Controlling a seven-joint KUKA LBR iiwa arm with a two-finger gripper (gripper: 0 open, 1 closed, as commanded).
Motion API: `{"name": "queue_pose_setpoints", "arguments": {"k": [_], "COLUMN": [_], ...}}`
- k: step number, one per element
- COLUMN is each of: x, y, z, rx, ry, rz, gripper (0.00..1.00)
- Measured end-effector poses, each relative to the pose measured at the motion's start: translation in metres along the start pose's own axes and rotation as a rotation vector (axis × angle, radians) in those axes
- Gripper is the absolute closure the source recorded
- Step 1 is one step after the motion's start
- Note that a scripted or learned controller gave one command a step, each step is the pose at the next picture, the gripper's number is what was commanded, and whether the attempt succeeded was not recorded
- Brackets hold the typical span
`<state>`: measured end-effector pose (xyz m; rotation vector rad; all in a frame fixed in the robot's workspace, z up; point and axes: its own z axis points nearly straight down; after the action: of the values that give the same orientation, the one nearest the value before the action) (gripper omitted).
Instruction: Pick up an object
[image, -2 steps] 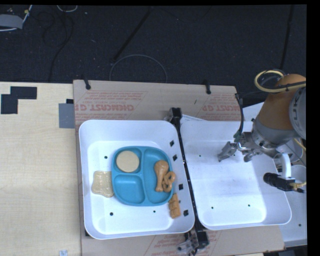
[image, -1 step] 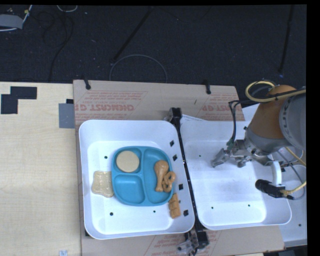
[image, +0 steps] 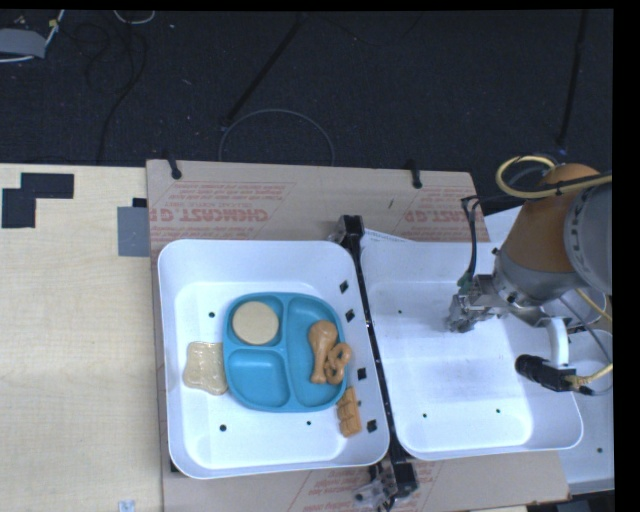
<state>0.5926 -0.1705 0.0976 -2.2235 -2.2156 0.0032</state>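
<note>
Upside-down red "CHEMCREST" print, cardboard sheet (image: 300, 205)

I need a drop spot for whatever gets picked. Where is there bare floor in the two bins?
The right bin has open floor from the divider to its near wall; the claw sits toward its far side. The left bin is crowded: blue tray with a round biscuit and pretzel, pale piece at its left. Bare strips remain along its far and near walls.

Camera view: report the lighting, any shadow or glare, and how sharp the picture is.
Camera view: even, soft light; both white bins read bright without harsh glare; a faint grey shadow lies on the right bin floor; the gripper looks small and slightly blurred; the blue tray is fairly sharp.
</note>
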Motion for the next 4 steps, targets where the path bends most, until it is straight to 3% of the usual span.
{"name": "queue_pose_setpoints", "arguments": {"k": [1, 3, 4], "x": [0.004, 0.009, 0.061], "y": [0.002, 0.011, -0.006], "z": [-0.063, -0.151, -0.137], "rx": [-0.007, -0.006, 0.002], "ry": [-0.001, -0.001, 0.002], "rz": [-0.005, -0.005, -0.007], "gripper": [1.0, 1.0, 1.0]}}
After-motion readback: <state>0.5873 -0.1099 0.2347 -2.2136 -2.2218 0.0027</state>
